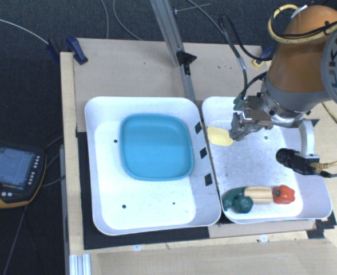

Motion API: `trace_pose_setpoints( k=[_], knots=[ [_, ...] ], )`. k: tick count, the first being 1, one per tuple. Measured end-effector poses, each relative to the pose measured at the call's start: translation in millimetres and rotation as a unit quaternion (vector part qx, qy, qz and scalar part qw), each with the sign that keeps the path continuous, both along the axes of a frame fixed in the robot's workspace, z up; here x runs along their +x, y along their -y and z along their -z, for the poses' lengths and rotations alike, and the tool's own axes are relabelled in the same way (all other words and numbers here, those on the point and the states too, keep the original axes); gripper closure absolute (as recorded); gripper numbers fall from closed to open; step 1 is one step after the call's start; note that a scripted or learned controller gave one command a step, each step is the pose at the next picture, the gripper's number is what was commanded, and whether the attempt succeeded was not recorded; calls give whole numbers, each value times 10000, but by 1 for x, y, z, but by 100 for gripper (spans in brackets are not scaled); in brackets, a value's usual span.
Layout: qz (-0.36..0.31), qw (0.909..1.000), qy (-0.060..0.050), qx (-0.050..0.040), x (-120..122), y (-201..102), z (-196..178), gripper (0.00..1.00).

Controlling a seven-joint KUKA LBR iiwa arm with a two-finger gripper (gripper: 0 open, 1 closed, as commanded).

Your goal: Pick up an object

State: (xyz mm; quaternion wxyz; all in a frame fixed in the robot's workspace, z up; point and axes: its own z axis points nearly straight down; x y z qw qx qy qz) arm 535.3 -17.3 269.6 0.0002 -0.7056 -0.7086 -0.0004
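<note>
Nearest camera, along right bin front wall: green round toy, tan cylinder, red tomato-like toy in row, touching one another. Farther back, pale yellow flat object near bin's left wall, just left of gripper. Gripper low over bin floor beside yellow piece; finger spread impossible to tell, nothing seen between fingers. Left bin holding blue square tray. Black handheld pendant on floor, far left.
</note>
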Motion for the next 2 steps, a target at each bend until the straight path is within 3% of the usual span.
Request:
trace_pose_setpoints(
  k=[1,2],
  knots=[
    [1,10000,-7,-1,9,-47,16,100],
    [0,10000,-9,0,-5,-92,33,100]
  ],
)
